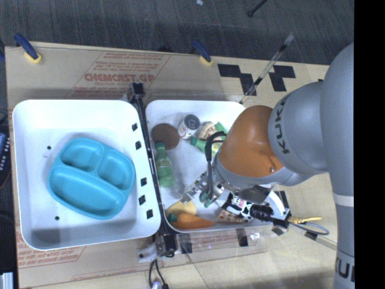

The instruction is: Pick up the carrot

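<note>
Gripper (207,191) hovers just above the carrot (194,222), lining up a grab; its grip state can't be told

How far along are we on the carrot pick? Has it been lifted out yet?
Not lifted yet. Done: the arm is over the right bin, with the pincer low among the items. In hand: nothing visible; the carrot lies on the bin floor by the near wall, beside a yellow item. Left: getting onto the carrot, gripping it and lifting.
</note>
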`<state>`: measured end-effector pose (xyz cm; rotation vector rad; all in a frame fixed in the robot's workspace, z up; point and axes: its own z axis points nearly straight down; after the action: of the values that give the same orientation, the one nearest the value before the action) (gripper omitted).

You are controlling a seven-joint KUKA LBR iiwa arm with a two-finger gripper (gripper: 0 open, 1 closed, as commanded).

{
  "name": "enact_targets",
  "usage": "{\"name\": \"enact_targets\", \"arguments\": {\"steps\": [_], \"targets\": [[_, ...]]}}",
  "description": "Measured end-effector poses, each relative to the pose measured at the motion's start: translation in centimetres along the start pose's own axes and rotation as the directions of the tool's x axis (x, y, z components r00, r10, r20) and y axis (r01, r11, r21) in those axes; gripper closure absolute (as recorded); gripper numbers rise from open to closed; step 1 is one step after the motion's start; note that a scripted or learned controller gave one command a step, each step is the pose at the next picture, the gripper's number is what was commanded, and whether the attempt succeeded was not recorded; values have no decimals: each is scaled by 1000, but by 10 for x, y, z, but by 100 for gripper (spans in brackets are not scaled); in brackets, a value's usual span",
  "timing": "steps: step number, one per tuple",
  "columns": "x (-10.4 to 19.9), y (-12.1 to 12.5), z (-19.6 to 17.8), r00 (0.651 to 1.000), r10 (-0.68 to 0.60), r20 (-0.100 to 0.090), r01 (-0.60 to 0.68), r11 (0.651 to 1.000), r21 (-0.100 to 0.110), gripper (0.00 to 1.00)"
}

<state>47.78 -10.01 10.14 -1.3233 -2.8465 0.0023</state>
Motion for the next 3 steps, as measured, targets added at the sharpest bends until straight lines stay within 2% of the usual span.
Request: {"name": "enact_targets", "arguments": {"steps": [1, 2, 3], "targets": [[-10, -5, -40, 994, -109, 1, 109, 994, -2, 100], [-54, -46, -115, 925, -381, 5, 381, 925, 1, 100], [-79, -67, -144, 782, -623, 5, 623, 782, 2, 100]]}}
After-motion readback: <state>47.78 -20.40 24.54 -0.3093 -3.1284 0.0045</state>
